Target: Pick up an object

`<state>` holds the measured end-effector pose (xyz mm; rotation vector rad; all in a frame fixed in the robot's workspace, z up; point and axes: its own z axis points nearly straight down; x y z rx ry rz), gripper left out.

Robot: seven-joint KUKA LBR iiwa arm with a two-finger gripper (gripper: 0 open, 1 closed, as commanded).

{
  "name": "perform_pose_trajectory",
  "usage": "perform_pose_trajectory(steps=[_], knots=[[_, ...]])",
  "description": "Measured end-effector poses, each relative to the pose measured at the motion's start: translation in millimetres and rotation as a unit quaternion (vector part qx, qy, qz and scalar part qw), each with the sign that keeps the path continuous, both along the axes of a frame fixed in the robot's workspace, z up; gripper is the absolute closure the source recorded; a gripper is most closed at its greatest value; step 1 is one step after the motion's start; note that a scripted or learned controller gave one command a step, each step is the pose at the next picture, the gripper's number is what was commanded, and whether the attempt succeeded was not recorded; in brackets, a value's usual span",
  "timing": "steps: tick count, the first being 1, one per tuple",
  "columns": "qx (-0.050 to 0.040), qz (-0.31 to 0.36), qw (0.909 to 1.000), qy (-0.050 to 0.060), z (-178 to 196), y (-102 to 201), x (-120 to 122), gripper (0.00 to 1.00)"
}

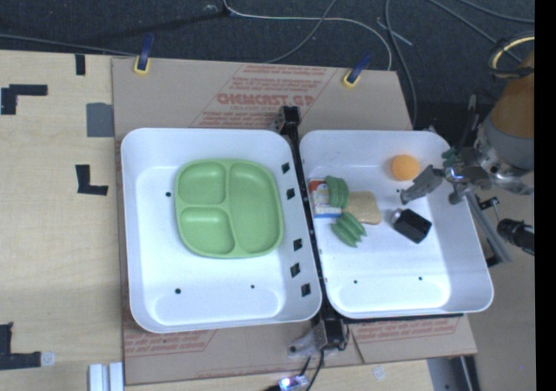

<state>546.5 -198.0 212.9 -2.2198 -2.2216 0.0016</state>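
- You see the grey KUKA arm point(512, 142) at the right edge, its rounded wrist housing a dull metallic grey.
- Above that housing sits a broad orange band point(514, 107), smooth and curved.
- You can make out a yellowish cable loop point(508, 50) coiled over the top of the band.
- The silver-grey two-finger gripper point(434, 181) looks like bare metal, built from angular plates and brackets.
- A dark cylindrical fitting point(519, 235) juts out low on the arm's side.
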Motion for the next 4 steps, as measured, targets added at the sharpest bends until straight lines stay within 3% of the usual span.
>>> perform_pose_trajectory(steps=[1,2,3,4], knots=[[0.0005,0.000,1.0000,0.003,-53.4,11.0,-0.7,0.00],[-0.0023,0.000,1.0000,-0.002,-95.9,13.9,-4.4,0.00],[-0.0047,-0.001,1.0000,-0.007,-109.2,9.7,-1.0,0.00],[-0.0084,-0.002,0.9999,-0.012,-97.8,7.6,1.5,1.00]])
